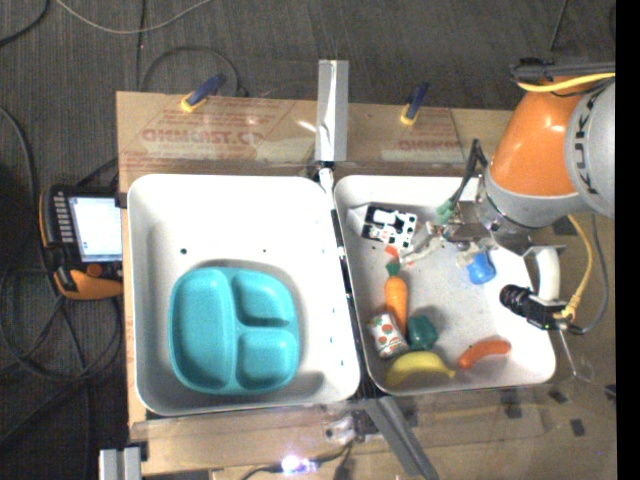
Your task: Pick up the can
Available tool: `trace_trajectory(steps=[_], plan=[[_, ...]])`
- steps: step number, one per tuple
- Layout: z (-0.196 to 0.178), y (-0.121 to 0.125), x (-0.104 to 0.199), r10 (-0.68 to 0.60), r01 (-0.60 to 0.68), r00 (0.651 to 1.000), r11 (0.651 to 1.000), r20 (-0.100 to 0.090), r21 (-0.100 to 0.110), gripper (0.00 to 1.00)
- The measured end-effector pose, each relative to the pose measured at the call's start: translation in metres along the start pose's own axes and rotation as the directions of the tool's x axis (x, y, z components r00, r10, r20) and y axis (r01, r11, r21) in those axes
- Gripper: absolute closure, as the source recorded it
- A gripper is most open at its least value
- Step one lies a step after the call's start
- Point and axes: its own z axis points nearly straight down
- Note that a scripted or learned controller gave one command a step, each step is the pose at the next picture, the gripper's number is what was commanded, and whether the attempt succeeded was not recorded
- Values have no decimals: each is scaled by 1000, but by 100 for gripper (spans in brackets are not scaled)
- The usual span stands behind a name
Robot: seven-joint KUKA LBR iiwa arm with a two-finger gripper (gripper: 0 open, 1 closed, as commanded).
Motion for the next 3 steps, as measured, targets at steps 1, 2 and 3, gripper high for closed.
trace_trajectory(steps=[1, 2, 3], plan=[[109, -63, 10, 182, -182, 983, 983, -2, -10, 0], [109, -63, 10, 182, -182, 983, 983, -2, -10, 0], [110, -39, -8, 166, -166, 986, 986, -4, -9, 0]])
